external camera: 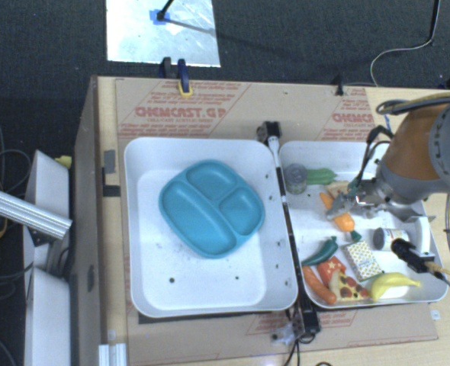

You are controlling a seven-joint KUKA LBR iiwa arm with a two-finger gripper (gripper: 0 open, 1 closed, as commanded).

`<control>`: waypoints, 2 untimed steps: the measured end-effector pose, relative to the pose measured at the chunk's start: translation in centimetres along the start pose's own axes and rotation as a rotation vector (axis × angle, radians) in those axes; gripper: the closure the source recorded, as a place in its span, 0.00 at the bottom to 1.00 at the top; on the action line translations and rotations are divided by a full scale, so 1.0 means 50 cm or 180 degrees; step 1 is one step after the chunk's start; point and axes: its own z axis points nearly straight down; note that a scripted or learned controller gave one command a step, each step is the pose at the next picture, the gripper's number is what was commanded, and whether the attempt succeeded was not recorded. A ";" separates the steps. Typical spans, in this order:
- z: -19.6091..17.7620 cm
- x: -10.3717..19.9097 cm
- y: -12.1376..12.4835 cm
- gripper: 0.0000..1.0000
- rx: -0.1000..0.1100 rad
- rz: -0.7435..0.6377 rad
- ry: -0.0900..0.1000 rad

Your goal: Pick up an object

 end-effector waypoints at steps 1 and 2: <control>0.001 0.040 -0.077 0.00 0.0010 0.0004 0.0005; -0.020 0.039 -0.075 1.00 0.0001 0.0002 0.0004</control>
